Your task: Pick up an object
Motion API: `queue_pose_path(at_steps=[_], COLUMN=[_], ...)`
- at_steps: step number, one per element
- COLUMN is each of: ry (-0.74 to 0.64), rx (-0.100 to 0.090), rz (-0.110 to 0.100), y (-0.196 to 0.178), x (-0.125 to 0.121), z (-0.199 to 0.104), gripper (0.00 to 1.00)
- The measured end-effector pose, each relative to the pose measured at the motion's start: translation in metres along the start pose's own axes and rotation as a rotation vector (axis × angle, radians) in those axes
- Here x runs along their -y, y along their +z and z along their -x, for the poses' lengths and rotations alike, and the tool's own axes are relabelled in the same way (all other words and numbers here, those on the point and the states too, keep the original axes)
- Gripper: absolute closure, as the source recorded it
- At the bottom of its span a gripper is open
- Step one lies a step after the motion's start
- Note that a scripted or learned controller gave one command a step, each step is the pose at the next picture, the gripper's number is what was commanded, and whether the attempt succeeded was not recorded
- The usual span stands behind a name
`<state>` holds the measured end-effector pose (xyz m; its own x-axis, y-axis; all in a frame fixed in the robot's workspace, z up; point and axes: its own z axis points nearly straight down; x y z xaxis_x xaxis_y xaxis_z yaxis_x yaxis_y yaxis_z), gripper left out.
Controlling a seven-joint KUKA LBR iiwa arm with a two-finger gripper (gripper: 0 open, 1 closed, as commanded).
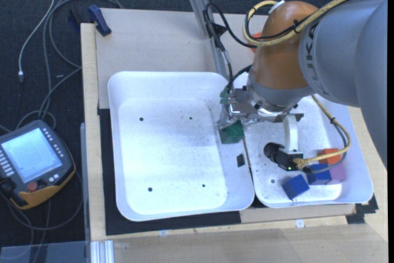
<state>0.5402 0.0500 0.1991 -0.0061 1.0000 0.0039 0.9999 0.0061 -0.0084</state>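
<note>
We see the grey arm, its orange band uppermost, reaching in from the right and bending down over the ridge where the two white bins meet. Its hand hangs at that ridge, and a small green object sits directly under it, touching or nearly touching the tip of the hand, on the inner wall of the left bin. We cannot tell whether the hand is spread or pressed together, nor whether it grips the green object. In the right bin a small black piece lies near the dividing ridge, just below the green object. Farther right, towards the near corner of that bin, we find a cluster: a blue block, a second blue piece just beside it, a purple block and an orange block behind them. A blue clamp sits at the far left corner of the bench, and a handheld controller lies on the floor to the left.
</note>
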Motion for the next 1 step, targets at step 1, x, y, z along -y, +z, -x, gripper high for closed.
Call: queue_pose_path(at_steps=[1], ry=[0.002], rx=[0.002], rz=[0.013], y=[-0.0452], x=[0.0011], z=[-0.0224], gripper=[1.0])
